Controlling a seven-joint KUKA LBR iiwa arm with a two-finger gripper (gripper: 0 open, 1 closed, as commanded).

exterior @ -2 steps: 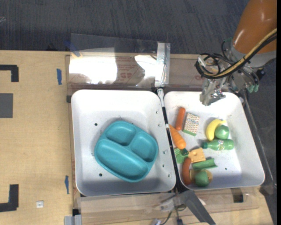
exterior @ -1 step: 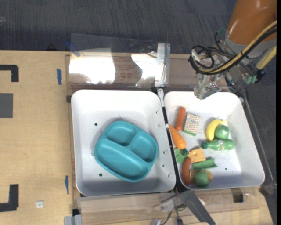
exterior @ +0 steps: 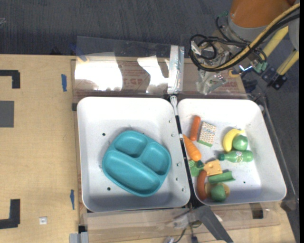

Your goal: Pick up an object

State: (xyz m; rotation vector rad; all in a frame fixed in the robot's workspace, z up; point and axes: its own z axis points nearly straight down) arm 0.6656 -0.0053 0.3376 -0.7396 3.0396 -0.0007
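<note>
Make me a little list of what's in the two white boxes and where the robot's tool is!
left bin: a teal divided tray
right bin: toy food, including two carrots, a banana, a cheese wedge
tool: above the right bin's far edge, nothing seen between its fingers
arm: comes in at upper right, orange band at top

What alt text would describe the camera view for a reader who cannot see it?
The gripper hangs above the far edge of the right bin, which holds toy food: carrot, banana and more. The left bin holds a teal divided tray.
</note>
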